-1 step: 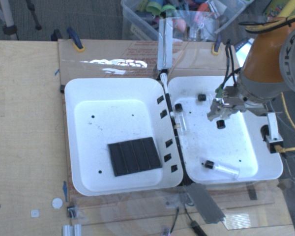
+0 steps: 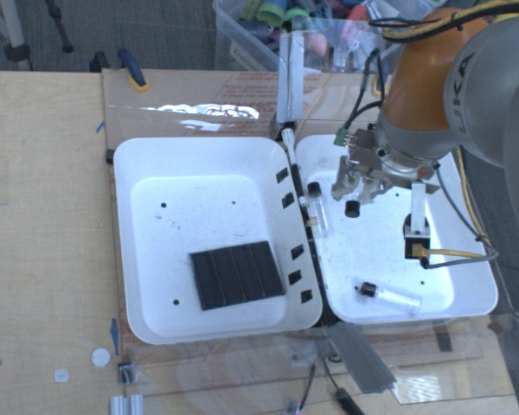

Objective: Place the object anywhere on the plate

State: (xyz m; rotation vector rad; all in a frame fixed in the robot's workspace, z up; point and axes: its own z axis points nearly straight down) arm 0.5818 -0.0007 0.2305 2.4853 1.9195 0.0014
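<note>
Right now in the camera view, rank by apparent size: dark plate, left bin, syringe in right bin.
1. left bin, the largest by far.
2. dark plate, lying inside that bin and covering a small part of its floor.
3. syringe, a thin short item on the right bin's floor, clearly the smallest.
</note>
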